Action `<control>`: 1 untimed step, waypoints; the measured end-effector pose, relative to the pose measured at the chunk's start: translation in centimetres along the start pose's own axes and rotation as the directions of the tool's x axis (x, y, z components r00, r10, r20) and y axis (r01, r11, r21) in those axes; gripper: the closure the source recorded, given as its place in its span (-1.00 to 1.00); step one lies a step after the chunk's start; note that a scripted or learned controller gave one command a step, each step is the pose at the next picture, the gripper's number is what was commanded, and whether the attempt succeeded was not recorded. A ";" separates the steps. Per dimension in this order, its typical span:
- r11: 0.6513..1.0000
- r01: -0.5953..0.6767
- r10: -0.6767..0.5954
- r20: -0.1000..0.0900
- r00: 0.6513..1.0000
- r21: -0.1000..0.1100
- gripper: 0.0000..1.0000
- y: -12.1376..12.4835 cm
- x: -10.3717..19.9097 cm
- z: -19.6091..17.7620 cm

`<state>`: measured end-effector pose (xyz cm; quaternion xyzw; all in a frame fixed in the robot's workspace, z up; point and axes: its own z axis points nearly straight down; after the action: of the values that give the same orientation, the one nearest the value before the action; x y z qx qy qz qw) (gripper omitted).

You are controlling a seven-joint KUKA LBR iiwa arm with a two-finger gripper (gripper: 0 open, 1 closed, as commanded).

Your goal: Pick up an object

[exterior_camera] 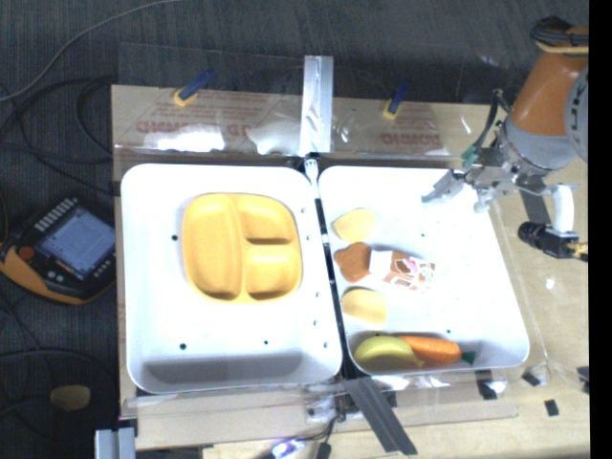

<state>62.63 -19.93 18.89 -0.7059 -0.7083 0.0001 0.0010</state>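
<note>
Camera view | we see gripper [461,185] fingers spread, holding nothing | carrot [430,349] we judge light, stiff, smooth | we'd pinch mid-length

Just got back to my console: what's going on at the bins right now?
The arm reaches in from the right, its end effector over the upper right corner of the right bin, with nothing visibly held. The carrot, the yellow-green fruit and other small items lie along that bin's left and front. A yellow divided tray sits in the left bin.
</note>
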 end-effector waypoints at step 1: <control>0.970 0.241 -0.241 0.015 0.970 -0.029 -1.00 -8.6 2.5 6.8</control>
<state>54.00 -17.43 12.11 -0.6147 -0.7886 -0.0066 -0.0140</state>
